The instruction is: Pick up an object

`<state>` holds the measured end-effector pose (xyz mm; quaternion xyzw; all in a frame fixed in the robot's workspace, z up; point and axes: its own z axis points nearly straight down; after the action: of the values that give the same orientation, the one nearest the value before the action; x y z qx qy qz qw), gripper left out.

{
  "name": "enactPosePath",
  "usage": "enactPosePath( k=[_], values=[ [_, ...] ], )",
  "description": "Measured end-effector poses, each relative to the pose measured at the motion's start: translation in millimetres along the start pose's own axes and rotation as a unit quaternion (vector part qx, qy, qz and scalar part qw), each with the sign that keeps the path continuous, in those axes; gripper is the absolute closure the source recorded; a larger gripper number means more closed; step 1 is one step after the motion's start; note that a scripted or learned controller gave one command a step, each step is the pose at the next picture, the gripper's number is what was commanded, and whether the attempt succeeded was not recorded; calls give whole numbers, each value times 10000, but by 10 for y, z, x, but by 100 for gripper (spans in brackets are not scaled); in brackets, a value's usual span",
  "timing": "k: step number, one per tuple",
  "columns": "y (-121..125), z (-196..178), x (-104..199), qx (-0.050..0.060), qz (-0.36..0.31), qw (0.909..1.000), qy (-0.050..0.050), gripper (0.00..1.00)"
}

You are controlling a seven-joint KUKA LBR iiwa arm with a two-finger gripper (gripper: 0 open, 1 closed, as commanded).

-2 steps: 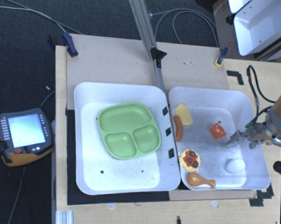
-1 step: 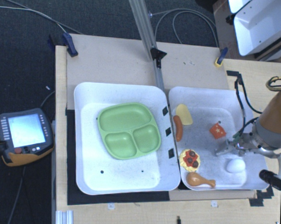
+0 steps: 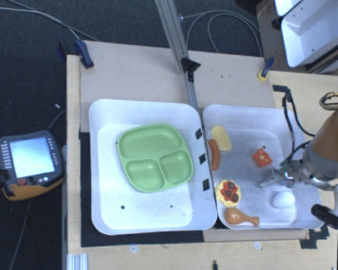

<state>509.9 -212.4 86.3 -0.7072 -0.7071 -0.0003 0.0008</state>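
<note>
The right bin [image 3: 242,115] holds several toy foods: a red sausage [image 3: 214,154], a yellow piece [image 3: 222,138], a small red object [image 3: 262,158], a round pizza piece [image 3: 229,192], a brown drumstick [image 3: 241,218] and a white egg-like object [image 3: 283,199]. My gripper [image 3: 269,178] reaches in from the right, low over the bin floor, between the red object and the white one. Its grey tip lies just left of and above the white object. I see nothing held in it.
A green divided plate [image 3: 155,157] lies in the left bin [image 3: 104,201]. A metal pole [image 3: 174,31] rises from the seam between the bins. Cables hang near the right bin's far corner [image 3: 287,109]. A teach pendant [image 3: 28,162] rests off the bench at left.
</note>
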Motion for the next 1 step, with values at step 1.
enactPosePath(
  k=[1],
  values=[
    [15,-121,-18,-35,4,10000,-28,100]
  ],
)
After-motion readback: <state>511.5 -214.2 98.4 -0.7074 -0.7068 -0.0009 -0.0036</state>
